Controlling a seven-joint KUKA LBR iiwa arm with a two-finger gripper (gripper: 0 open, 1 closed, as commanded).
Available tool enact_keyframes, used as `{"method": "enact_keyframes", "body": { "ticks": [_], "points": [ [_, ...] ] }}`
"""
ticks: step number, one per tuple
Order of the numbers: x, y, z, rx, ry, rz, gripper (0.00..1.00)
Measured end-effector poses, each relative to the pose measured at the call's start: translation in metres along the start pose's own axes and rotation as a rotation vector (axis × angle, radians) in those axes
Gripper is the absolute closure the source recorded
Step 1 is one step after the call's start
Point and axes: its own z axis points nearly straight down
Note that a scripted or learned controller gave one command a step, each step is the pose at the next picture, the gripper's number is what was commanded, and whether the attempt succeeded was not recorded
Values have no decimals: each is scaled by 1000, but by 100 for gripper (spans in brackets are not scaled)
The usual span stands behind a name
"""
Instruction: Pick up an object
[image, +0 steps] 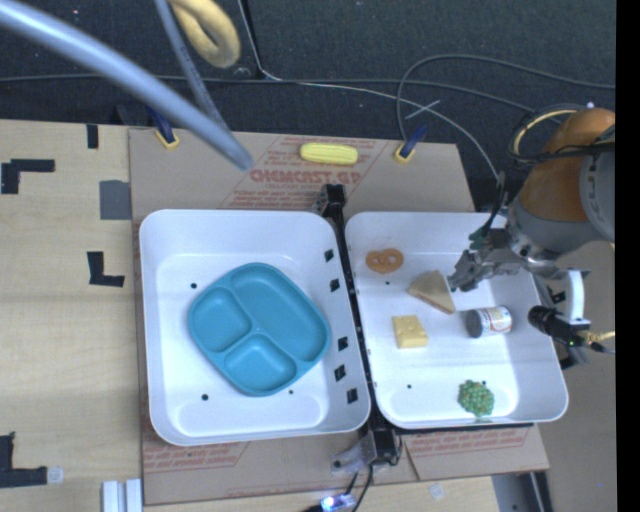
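- Camera view: gripper (466, 277) hangs in the right bin (520, 400), just right of the cheese wedge (432, 291); its grip state cannot be told.
- Risk: a descent here may nudge the wedge or roll the can (487, 322), lying just below-right of the wedge.
- Room: bin floor opens below the wedge; the far rim lies near.

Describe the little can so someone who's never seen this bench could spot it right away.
Find the right-hand white bin, the one without the blue tray. Along its right side, just below the robot's hand, a small can lies on its side. It is the only shiny metal piece there; its neighbours are yellowish food shapes and a green clump.
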Motion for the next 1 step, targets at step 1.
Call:
{"method": "enact_keyframes", "body": {
  "ticks": [1],
  "points": [
    [-8, 2, -60, -2, -1, 0, 100]
  ]
}}
